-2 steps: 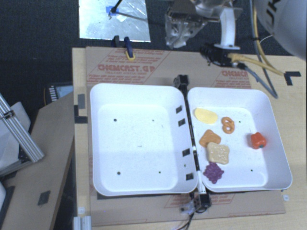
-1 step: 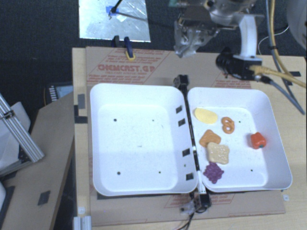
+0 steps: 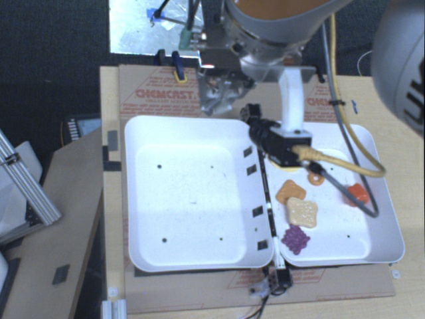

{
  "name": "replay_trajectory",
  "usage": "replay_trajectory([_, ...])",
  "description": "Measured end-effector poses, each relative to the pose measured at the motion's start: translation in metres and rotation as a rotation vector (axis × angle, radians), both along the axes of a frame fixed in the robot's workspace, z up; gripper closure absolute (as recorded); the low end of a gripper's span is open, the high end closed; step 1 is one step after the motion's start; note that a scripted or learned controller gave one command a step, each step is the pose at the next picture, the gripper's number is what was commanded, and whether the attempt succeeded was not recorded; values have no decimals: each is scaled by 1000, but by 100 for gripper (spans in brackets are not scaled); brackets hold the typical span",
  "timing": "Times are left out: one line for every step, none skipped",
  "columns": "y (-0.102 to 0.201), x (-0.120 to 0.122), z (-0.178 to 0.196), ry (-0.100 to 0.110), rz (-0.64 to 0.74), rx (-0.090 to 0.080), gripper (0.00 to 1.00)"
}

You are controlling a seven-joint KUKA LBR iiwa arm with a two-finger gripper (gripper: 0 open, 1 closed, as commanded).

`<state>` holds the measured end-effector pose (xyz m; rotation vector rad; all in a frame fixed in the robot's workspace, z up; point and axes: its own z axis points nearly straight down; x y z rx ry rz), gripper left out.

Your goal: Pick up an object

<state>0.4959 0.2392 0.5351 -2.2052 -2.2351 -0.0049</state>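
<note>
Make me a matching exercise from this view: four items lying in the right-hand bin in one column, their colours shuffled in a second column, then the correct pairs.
Items:
1. grape bunch
2. toast slice
3. small block near the bin's right wall
4. biscuit-shaped piece just above the toast slice

Colours:
A. pale cream
B. red-orange
C. purple
D. tan orange

Pairs: 1-C, 2-A, 3-B, 4-D
</note>
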Motion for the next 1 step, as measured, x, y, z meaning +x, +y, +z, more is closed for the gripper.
replay_trajectory([-5,-6,-200,16,-12,-11,100])
